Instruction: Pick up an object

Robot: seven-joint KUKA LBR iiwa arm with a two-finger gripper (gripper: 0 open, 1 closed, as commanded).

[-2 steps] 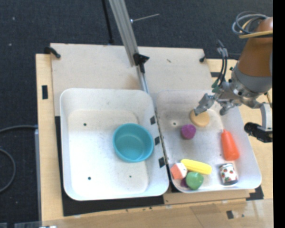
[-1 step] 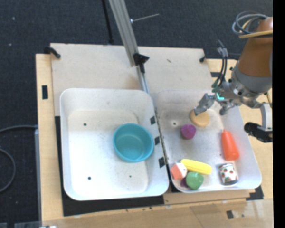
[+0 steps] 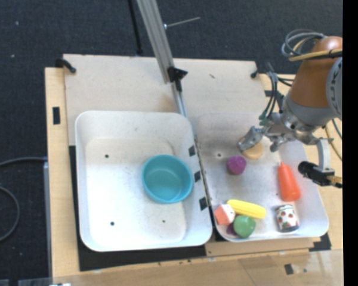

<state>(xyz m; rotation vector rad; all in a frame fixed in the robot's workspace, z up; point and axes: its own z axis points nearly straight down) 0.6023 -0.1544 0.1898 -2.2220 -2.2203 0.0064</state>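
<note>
My gripper (image 3: 261, 143) hangs low over the back of the right bin (image 3: 218, 133), its two fingers apart. A pale tan lump (image 3: 255, 153) lies just under and in front of it, between the fingers' lines, and I cannot tell whether they touch it. A purple piece (image 3: 237, 164) sits a little to the left of the lump. An orange carrot-shaped toy (image 3: 289, 182) lies to the right. Along the bin's front edge are a yellow corn-like piece (image 3: 246, 208), a green piece (image 3: 244, 226), a pink-and-white block (image 3: 224, 214) and a small printed can (image 3: 286, 217).
A blue bowl (image 3: 167, 178) stands in the left bin (image 3: 86, 159), near the wall shared with the right bin. A slanted metal rail (image 3: 158, 34) runs from the top down to the bins' back edge. Cables (image 3: 322, 174) trail at the right of the arm.
</note>
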